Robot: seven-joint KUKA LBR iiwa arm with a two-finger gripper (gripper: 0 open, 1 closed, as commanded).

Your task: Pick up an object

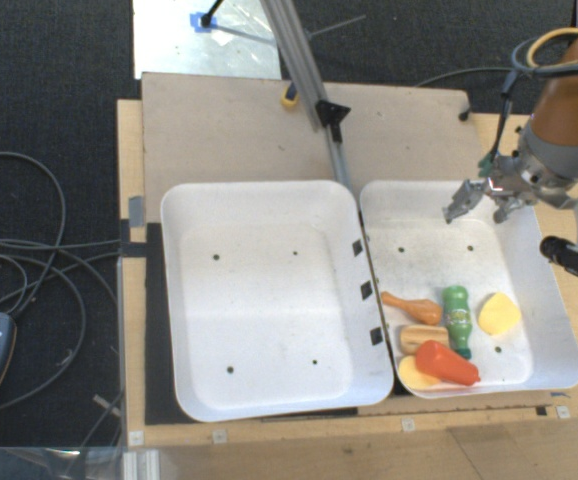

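Note:
My gripper hangs over the far right part of the right bin, its two fingers spread apart with nothing between them. Well below it, in the near part of that bin, lies a cluster of toy foods: a green bottle, a yellow lemon-like piece, an orange drumstick, a tan bun-like piece, a red pepper and a small yellow piece. The gripper is apart from all of them.
The left bin lies beside the right one, joined by black clips at the shared wall. A slanted metal pole crosses the brown bench at the back. Cables and a tablet lie on the floor at left.

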